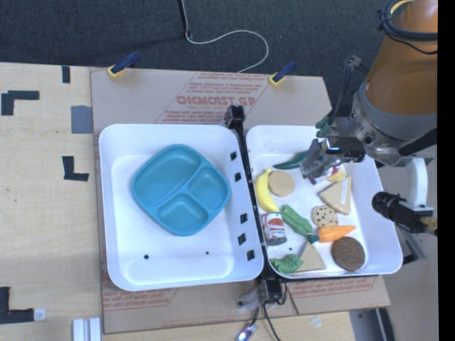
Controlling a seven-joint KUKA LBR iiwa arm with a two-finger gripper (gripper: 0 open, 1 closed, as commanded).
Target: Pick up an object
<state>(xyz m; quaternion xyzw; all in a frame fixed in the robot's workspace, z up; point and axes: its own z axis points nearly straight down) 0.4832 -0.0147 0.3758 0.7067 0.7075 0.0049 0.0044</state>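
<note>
Gripper [321,163] hovered over right bin [387,222], above crowded toy food [313,222]. We could not tell its state. Risk we judged: tight clutter causing miss or double grab.

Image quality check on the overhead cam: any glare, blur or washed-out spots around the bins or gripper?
Camera view: lighting even and soft, shadows faint. The white right bin and left bin run bright, so their rims lose detail. The gripper looks soft and slightly smeared; its fingers are hard to resolve. The blue plate and banana read clearly. Overall resolution is low.
</note>
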